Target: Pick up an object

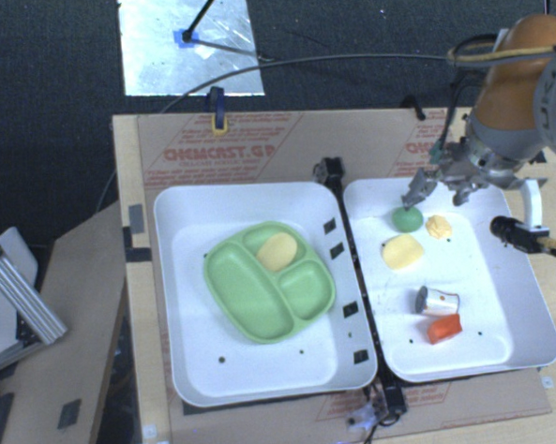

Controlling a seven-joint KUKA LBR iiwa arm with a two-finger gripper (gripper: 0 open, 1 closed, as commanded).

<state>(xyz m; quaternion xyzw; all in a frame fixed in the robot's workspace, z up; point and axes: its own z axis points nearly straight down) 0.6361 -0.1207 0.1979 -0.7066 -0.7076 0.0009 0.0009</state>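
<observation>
The right bin (520,342) holds a green round object (407,219), a small pale yellow piece (438,225), a yellow block (402,251), a grey-and-white cup lying on its side (437,300) and an orange-red piece (443,328). My gripper (439,190) hangs over the bin's far edge, just above and right of the green object. Its fingers (416,191) are spread apart with nothing between them.
The left bin (189,297) carries a green divided plate (263,283) with a yellow object (278,251) in its upper compartment. Black clips (331,171) sit along the seam between the bins. A black cylinder on the arm (514,234) overhangs the right bin's right side.
</observation>
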